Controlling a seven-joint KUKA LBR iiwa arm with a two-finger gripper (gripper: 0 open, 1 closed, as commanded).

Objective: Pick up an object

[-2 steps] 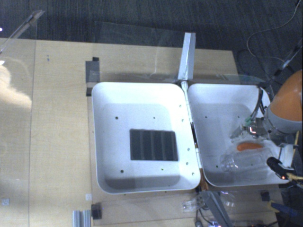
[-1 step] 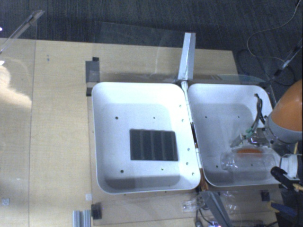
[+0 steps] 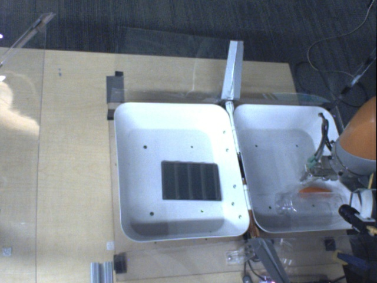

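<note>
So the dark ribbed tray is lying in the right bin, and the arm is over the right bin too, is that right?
Not quite. The camera view shows the dark ribbed tray lying in the left bin, not the right one. The arm is indeed over the right bin.

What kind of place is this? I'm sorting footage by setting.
Likely a robotics lab: a wooden bench bears two white bins, a grey arm with an orange band reaches in, and cables trail over carpet.
</note>
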